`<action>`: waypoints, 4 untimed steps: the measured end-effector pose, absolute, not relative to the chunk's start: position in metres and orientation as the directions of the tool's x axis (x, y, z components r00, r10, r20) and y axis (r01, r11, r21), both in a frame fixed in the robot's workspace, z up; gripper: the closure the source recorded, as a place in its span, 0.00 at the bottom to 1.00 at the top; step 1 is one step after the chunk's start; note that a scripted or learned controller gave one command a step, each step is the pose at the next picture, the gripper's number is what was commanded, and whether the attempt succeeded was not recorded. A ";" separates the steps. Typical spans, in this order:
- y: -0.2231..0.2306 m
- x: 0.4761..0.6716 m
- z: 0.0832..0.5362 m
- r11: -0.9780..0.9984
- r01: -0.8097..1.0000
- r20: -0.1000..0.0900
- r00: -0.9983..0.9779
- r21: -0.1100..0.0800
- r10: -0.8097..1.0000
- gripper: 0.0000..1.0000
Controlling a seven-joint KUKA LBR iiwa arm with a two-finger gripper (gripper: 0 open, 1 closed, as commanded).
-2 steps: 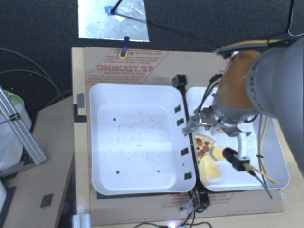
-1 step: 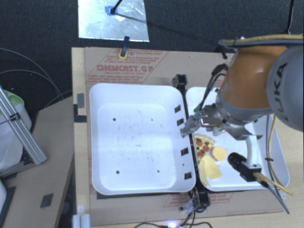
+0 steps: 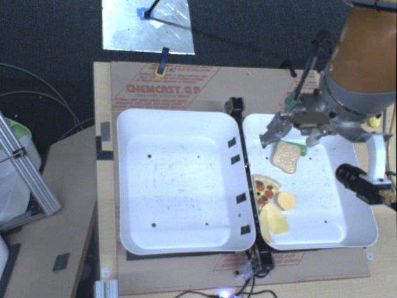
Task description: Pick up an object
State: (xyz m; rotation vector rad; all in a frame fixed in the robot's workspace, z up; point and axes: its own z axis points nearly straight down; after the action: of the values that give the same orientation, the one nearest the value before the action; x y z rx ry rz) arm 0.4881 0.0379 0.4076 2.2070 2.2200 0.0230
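In the right white bin (image 3: 356, 228), at twelve o'clock: grey two-finger gripper (image 3: 291, 136), spread wide, holding nothing, just above flat tan cracker-shaped toy (image 3: 286, 158). Nothing picked up yet; grabbing and lifting left.

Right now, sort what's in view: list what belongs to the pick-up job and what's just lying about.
Job: two-finger gripper; tan speckled cracker; pizza slice toy; yellow round piece; yellow wedge; right white bin.

Lying about: left white bin; foil sheet; yellow-blue clip.
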 end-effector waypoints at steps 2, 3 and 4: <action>0.063 0.565 0.337 0.007 1.000 -0.001 -0.007 0.000 1.000 1.00; 0.160 0.509 0.345 0.015 1.000 0.005 -0.015 0.001 1.000 1.00; 0.191 0.539 0.511 0.007 1.000 0.008 -0.008 0.021 1.000 1.00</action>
State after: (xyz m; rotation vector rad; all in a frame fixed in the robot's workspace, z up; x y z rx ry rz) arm 0.5389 0.1911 0.5109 2.2065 2.2233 0.0329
